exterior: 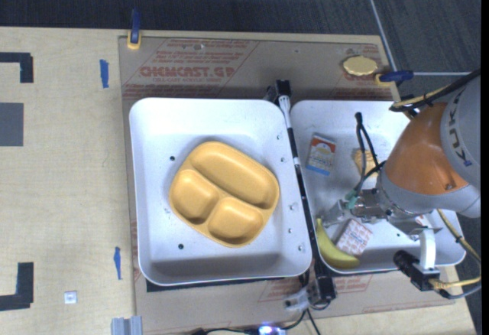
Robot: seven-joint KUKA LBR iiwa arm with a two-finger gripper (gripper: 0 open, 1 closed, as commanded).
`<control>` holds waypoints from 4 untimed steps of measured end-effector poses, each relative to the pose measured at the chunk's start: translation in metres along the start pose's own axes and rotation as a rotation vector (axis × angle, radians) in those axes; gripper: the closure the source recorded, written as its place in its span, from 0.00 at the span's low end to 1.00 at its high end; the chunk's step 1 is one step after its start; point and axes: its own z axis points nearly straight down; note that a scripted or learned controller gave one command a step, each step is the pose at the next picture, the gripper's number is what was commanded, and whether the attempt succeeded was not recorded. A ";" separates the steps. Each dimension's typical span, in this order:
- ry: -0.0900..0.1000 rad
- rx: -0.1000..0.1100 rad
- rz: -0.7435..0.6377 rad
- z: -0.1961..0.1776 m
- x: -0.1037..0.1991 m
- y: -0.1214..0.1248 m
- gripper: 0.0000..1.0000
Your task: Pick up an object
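Yellow tray [224, 192], yellow banana [333, 247] (white bins [153, 173]), orange-banded grey arm [428, 161].

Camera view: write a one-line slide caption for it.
KUKA arm lowers its pincer over a banana and small packets in the right bin; a yellow divided tray fills the left bin.

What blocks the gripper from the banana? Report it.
Nothing visible does. The gripper sits low in the right bin, just above the banana. A small red-and-white packet lies right beside the banana, apparently touching it, and could get caught in a grasp.
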 end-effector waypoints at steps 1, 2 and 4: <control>0.000 0.000 0.000 0.000 0.000 0.000 0.00; 0.002 0.000 -0.003 0.000 -0.004 0.000 0.00; -0.002 -0.006 -0.002 -0.011 -0.005 0.002 0.00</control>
